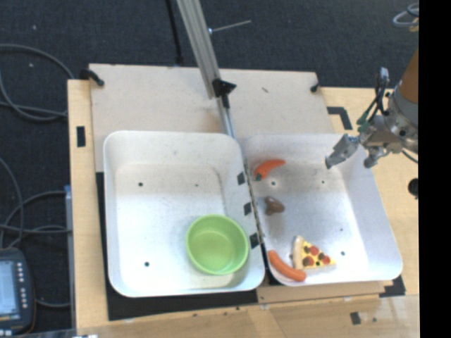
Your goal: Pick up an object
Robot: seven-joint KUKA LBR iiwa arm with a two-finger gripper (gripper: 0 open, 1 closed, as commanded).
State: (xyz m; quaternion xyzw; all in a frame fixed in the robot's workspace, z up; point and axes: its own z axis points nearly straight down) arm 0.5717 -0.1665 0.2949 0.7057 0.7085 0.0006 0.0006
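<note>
Orange pepper [268, 167] lies left of the hand [354, 155] (fingers spread wide, empty).

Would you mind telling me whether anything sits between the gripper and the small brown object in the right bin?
Nothing visible does: bare bin floor lies between the gripper and the brown object.

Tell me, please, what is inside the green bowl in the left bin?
The green bowl sits in the left bin near its front right corner. Its inner floor and far wall look bare green; the near wall is foreshortened by the slant, so I cannot check there.
</note>
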